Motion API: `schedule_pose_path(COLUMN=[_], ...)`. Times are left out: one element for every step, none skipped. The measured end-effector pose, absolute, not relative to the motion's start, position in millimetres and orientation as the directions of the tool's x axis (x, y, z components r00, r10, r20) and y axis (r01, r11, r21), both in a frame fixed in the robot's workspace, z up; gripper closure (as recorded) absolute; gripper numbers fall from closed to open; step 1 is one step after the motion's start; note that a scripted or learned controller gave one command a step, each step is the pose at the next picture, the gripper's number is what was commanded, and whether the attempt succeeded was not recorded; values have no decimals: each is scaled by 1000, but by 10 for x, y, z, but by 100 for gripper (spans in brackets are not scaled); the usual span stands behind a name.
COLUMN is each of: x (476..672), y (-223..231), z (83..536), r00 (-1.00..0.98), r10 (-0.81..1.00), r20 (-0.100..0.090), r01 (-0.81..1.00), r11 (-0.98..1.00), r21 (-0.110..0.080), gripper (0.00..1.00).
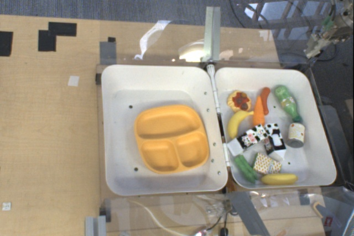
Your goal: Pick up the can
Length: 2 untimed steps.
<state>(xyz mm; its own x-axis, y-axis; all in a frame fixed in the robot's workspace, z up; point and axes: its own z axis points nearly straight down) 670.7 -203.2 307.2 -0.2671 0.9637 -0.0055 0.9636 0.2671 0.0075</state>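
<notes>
Over on the right side: the can point(296, 134) is lying in the right bin point(326, 160), close to that bin's right wall, and it is tipping a little instead of standing straight.
Can's look: it is small and whitish, with a grey round end showing at the bottom and a small red mark on its side.
Near neighbours: the green bottle point(287, 101) is sitting just above the can, and the black-and-white spotted blocks point(264, 136) are crowding in just to its left.
Other things in that bin: a banana point(237, 122), an orange carrot point(259, 111), a red sausage point(265, 98), a little pizza toy point(240, 100), a green cucumber point(245, 168) and a second banana point(279, 178) are all sitting further off.
Left bin point(113, 135): it is holding the yellow divided plate point(171, 137), well apart from the can.
End effector: I cannot tell if it is open or closed.
Slip risk: the can is round and smooth, so it is likely to roll or squirt away if the squeeze is landing off its middle.
Wrong-thing risk: the bottle and blocks are so close that a reach aiming a bit off is likely grabbing or bumping one of them.
Wall risk: the bin wall is near, so one side is getting little room to go down.
</notes>
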Motion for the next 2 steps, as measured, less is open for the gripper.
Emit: schedule_pose_path(x=[6703,6701], y=[-1601,-886], z=[3230,3473], r00=[-342,-445], r10=[940,896], r20=[-5,-5], r01=[940,896], r11=[342,445], r21=[7,8], gripper=[100,100])
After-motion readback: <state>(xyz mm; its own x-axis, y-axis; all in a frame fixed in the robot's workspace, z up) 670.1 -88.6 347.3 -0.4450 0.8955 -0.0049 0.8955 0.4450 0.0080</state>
